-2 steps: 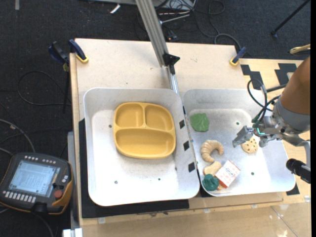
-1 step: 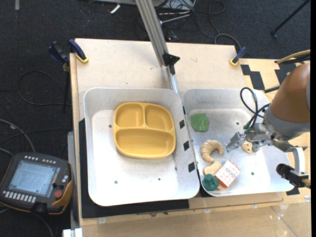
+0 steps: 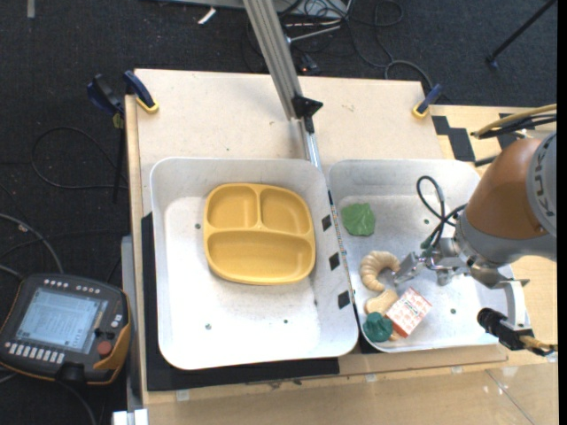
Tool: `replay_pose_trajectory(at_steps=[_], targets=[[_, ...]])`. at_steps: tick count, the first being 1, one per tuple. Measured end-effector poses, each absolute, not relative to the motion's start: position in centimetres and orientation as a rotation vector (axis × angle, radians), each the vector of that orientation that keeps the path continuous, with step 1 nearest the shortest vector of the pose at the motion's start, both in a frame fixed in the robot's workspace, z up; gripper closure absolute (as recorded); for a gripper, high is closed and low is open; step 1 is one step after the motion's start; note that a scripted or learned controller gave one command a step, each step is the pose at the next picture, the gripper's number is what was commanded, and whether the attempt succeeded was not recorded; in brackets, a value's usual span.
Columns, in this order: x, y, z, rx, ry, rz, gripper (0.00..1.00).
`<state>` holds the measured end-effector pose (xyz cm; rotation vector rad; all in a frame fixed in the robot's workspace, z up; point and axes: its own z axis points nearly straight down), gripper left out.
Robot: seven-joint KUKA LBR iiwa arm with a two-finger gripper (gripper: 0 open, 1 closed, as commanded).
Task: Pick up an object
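The arm comes in from the right edge, its orange band bulking above the wrist, and bends down and leftward over the right bin. A black cable loops up beside the wrist. The claw sits low in the bin, pointing left toward the curled tan object — its metal tip lies just beside or touching that object's right side, but whether the fingers are spread or closed I cannot tell, and nothing can be seen held between them.

The right bin holds the things to pick. The tan object lies near the bin's left wall; above it rests a flat green piece, well apart from the claw. Below the claw lies a small white and red packet, tilted; its print is too small to read. A dark green lump sits at the bin's lower left corner, touching the packet's left end.

The left bin carries a yellow divided tray with three compartments — two small above, one wide below.

Both bins rest on the pale desk. A handheld control pendant with a screen lies on the dark floor at lower left; its screen text is unreadable.
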<state>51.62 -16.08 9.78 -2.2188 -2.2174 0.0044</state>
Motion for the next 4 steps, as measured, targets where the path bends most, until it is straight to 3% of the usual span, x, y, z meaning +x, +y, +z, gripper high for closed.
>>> replay_pose_trajectory(at_steps=[1,4], targets=[[51.8,-16.1,11.1,-2.222,-2.222,0.0,1.0],[51.3,-16.7,25.4,-2.222,-2.229,-0.004,1.0]])
